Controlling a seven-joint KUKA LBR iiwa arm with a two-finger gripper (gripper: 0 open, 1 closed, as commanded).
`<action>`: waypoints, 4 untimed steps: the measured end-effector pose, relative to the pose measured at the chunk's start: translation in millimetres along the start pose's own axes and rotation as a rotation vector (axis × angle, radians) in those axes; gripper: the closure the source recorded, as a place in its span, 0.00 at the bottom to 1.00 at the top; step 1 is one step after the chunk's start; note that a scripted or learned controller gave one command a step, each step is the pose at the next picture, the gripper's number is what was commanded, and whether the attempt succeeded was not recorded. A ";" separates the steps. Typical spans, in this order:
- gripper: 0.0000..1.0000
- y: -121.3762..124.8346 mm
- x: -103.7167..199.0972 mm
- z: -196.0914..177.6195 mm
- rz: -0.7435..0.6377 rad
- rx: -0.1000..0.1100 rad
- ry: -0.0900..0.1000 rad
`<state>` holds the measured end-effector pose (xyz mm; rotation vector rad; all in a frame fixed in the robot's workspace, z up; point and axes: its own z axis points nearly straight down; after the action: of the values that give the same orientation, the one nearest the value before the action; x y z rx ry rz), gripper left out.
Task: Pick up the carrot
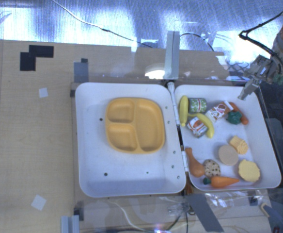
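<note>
Carrot (224,181) lay against the right bin's (270,144) near rim, cookie (211,168) and drumstick (195,163) crowding it. Gripper (250,88) hovered over the far rim, well apart; finger state — couldn't tell.

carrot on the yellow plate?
No, the carrot lies in the right bin near its front edge, while the yellow divided plate sits in the left bin.

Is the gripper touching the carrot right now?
Apart. The camera view shows the gripper at the right bin's far right corner, while the carrot lies at its near edge, with other toy foods between them.
</note>
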<state>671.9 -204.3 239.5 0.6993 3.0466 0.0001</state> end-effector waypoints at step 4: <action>0.00 -29.8 117.0 149.2 1.015 0.002 0.004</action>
<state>555.9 -180.6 88.4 2.0963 2.3268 0.0103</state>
